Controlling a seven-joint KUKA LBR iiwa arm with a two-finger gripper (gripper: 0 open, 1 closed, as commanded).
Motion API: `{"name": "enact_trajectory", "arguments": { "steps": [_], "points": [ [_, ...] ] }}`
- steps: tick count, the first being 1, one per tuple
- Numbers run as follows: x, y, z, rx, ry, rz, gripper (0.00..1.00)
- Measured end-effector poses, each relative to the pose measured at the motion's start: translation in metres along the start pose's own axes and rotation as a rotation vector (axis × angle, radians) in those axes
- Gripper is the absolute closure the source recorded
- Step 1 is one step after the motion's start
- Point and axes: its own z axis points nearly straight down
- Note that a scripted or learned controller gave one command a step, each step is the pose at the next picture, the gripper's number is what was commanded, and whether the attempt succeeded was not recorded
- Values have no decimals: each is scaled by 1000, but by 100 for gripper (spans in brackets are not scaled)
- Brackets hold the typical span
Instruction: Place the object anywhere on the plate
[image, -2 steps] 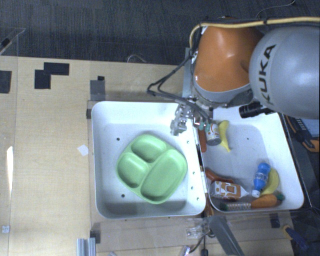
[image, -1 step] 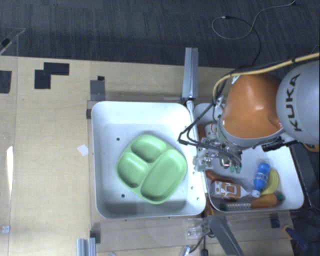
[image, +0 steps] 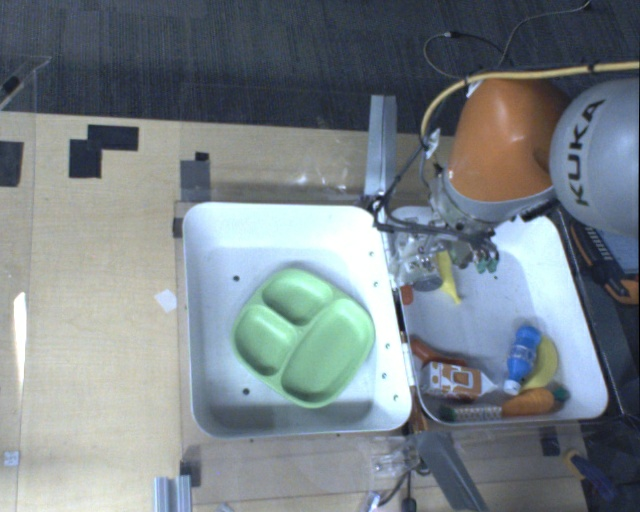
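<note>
A light green plate (image: 305, 335) with three compartments lies in the middle of the left bin (image: 215, 250), with nothing on it. My gripper (image: 443, 262) hangs over the far left corner of the right bin (image: 575, 300), close to the wall between the two bins, under the orange wrist. A slim yellow thing (image: 450, 280) sticks out just below the gripper, with a grey round piece (image: 425, 280) beside it. The wrist hides whether the yellow thing is gripped.
Along the near edge of the right bin lie a blue bottle (image: 522, 352), a yellow banana (image: 545, 365), an orange carrot (image: 530, 402), a brown and white carton (image: 455, 380) and a red-brown thing (image: 430, 352). The bins' shared wall (image: 395, 300) runs between gripper and plate.
</note>
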Motion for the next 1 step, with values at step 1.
{"name": "enact_trajectory", "arguments": {
  "steps": [1],
  "points": [
    [-20, 101, -20, -2, -1, -101, 100]
  ]
}}
